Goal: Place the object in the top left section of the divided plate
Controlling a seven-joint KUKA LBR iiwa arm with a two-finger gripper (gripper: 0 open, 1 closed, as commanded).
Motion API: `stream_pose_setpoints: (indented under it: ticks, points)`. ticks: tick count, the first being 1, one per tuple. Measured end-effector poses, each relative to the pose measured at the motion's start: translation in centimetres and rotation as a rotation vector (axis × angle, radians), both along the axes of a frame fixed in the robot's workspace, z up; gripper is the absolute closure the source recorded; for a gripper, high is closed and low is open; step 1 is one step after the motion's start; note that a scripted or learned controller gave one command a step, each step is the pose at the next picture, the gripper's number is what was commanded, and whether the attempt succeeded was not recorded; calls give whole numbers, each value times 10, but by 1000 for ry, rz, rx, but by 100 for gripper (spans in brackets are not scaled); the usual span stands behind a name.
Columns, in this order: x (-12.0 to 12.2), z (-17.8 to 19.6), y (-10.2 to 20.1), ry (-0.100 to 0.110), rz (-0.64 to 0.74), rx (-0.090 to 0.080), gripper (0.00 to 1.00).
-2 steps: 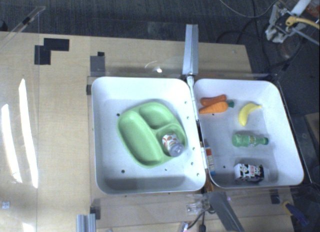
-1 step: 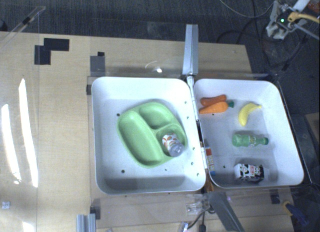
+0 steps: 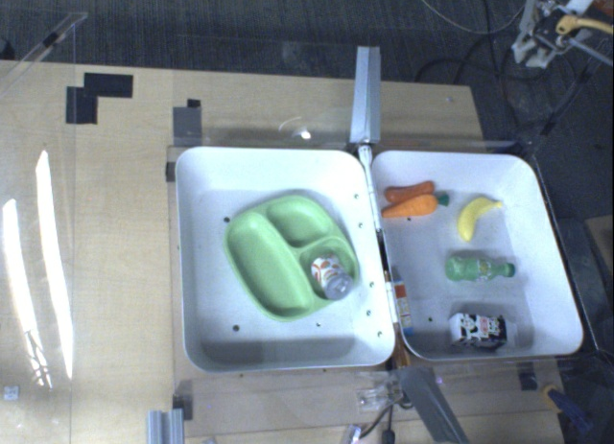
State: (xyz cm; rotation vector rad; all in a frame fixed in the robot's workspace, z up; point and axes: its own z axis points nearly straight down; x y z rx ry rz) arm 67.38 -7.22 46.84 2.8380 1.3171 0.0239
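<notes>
A green divided plate (image 3: 261,262) lies tilted in the left white bin (image 3: 206,332). It has one long section on its left side and two smaller ones on its right. A small silvery can with a colourful label (image 3: 329,276) lies in the lower right small section. The upper small section (image 3: 298,219) and the long section hold nothing. The right bin (image 3: 547,241) holds two orange carrots (image 3: 411,200), a yellow banana (image 3: 475,216), a green bottle lying on its side (image 3: 478,268) and a black-and-white can (image 3: 478,329).
A metal post (image 3: 366,97) stands behind the seam where the two bins meet. Cables and some white and yellow hardware (image 3: 556,12) sit on the dark floor at the top right. The wooden bench top (image 3: 86,241) stretches to the left.
</notes>
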Motion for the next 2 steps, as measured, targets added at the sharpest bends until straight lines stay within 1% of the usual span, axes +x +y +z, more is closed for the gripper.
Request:
stream_pose_setpoints:
  ticks: [2]
  points:
    - [3, 22, 6, -10, 23, -4, 100]
